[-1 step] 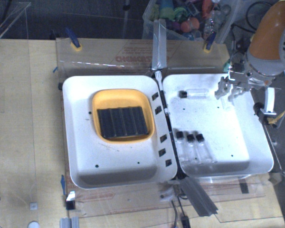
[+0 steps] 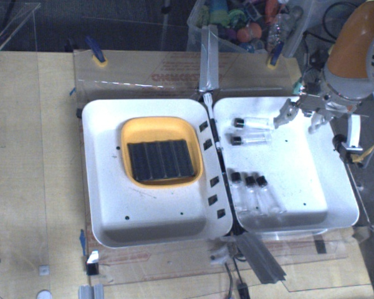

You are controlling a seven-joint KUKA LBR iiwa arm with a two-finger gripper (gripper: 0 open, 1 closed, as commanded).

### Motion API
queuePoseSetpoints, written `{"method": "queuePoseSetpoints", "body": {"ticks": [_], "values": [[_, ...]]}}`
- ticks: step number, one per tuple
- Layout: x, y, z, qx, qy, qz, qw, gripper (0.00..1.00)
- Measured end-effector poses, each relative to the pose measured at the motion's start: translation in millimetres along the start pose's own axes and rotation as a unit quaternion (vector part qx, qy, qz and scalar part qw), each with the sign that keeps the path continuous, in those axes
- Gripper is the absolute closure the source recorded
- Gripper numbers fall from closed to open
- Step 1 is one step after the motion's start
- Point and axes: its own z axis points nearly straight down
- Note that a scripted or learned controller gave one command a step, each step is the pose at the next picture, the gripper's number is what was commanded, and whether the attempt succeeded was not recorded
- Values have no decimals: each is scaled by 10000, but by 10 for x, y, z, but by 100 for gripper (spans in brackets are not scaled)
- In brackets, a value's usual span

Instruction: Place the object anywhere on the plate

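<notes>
Four clear vials with black caps lie in the right bin, well apart from the yellow plate. Open and empty, the end effector hovers just beside the upper pair, probably lining up a grasp.

I'm seeing clear black-capped vials lying flat in the right bin: two up top, three lower down. The yellow plate is carrying a dark ribbed slab.
</notes>
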Motion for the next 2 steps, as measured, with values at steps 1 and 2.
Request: {"method": "queuePoseSetpoints", "body": {"ticks": [1,2], "values": [[-707,179,51,-16,-11,-1079,9942,0],[-729,212,-1619,-19,-13,-1949,9808,0]]}}
